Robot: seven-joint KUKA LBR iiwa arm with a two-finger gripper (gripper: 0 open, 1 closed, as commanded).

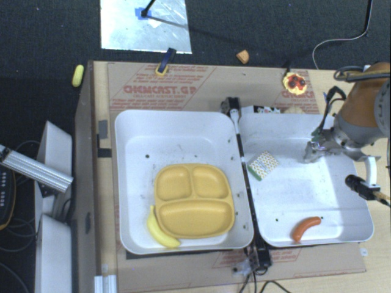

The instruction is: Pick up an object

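My gripper (313, 151) hangs low over the back right part of the right bin (342, 224), at the end of the grey and orange arm (366, 112). A small green and white patterned block (263, 165) lies in that bin to the gripper's left, near the divider. An orange sausage-shaped toy (305, 227) rests near the bin's front wall. Nothing is seen in the gripper. The left bin (134, 139) holds a yellow divided plate (194, 200) with a yellow banana (159, 229) against its front left edge.
A black part (363, 188) sticks out over the right bin's right rim. A red and yellow toy (295, 82) sits on the cardboard behind the bins. A small orange piece (243, 56) and a yellow item (78, 75) lie off the bench.
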